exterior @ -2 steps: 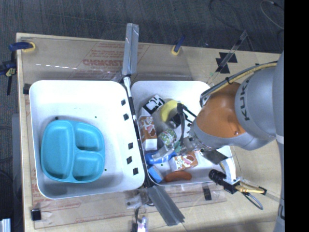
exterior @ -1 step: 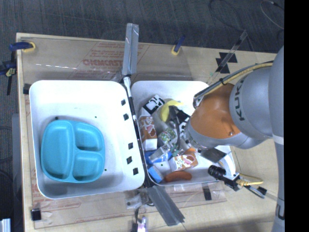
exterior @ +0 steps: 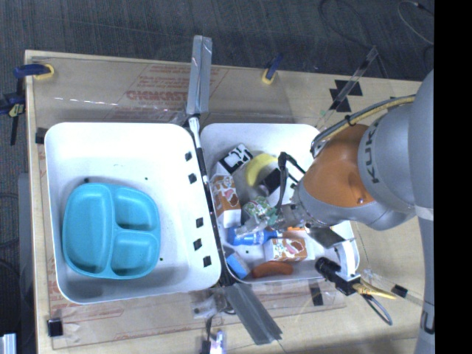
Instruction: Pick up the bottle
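Your bottle (exterior: 249,236) lies in the right bin (exterior: 295,133) among clutter, just beside the gripper (exterior: 286,214). Nothing looks lifted, so grasp and raise remain; you can't tell the gripper's state

Both bins (exterior: 118,135) look like smooth, glossy white plastic. The blue divided tray (exterior: 110,229) is matt plastic. The bench (exterior: 96,87) looks like pale wood. The arm's orange band (exterior: 335,175) shines.

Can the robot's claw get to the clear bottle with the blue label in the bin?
Probably yes. The claw hangs right above the small clear plastic bottle with the blue label, which lies on top of the pile in the right white bin, nothing covering it, though a packet crowds its side.
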`<action>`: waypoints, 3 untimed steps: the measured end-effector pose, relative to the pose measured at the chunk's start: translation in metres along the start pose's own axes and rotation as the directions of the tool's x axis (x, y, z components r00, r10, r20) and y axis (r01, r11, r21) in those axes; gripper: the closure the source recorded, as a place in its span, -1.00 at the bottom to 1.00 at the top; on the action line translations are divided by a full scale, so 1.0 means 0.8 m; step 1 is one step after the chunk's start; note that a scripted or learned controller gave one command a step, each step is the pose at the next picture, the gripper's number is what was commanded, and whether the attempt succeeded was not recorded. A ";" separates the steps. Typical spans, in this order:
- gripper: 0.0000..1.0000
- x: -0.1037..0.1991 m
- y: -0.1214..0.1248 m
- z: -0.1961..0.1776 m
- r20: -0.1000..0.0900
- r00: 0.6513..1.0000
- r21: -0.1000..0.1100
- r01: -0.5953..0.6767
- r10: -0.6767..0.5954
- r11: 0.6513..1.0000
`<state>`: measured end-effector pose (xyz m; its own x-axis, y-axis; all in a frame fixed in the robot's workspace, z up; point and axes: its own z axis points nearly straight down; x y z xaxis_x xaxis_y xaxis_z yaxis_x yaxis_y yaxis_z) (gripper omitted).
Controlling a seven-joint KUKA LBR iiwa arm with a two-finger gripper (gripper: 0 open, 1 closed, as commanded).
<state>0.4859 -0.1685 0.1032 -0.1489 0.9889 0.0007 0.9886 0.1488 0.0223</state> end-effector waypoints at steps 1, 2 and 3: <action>-1.00 -0.040 -0.014 -0.011 0.000 0.999 0.016 0.036 -0.036 0.999; -1.00 0.004 -0.004 -0.006 0.010 1.000 0.006 -0.012 0.012 1.000; 1.00 0.002 -0.002 -0.021 0.012 1.000 0.003 -0.009 0.009 1.000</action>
<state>0.4835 -0.1669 0.1197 -0.1394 0.9902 -0.0110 0.9900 0.1396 0.0191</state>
